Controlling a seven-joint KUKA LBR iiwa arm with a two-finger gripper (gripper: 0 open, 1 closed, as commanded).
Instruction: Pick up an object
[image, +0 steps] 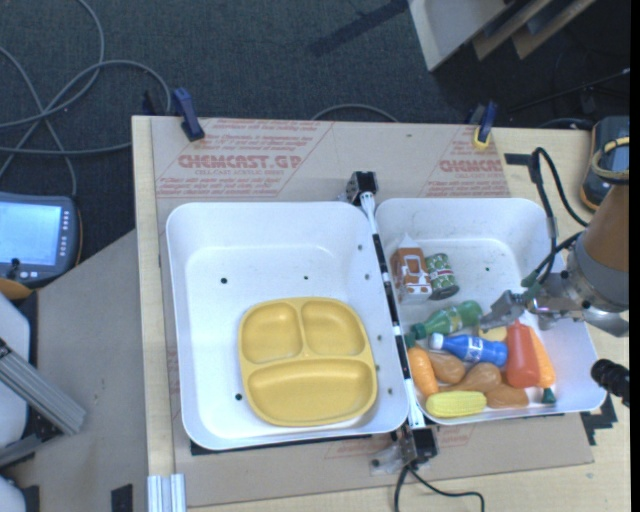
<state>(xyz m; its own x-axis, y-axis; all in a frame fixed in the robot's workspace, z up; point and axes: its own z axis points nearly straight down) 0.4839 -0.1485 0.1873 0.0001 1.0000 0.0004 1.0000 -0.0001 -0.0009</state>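
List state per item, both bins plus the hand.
Hand: low over the right bin, above the green bottle.
Yellow tray: flat in left bin, compartments up.
Green bottle: on its side.
Blue bottle: on its side.
Corn: lying at front wall.
Can: on its side.

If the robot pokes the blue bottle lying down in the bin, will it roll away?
Probably only a little. The small blue plastic bottle with a white label lies on its round side, so it could roll, but toy foods crowd around it. It looks smooth, so perhaps slippery, and likely light.
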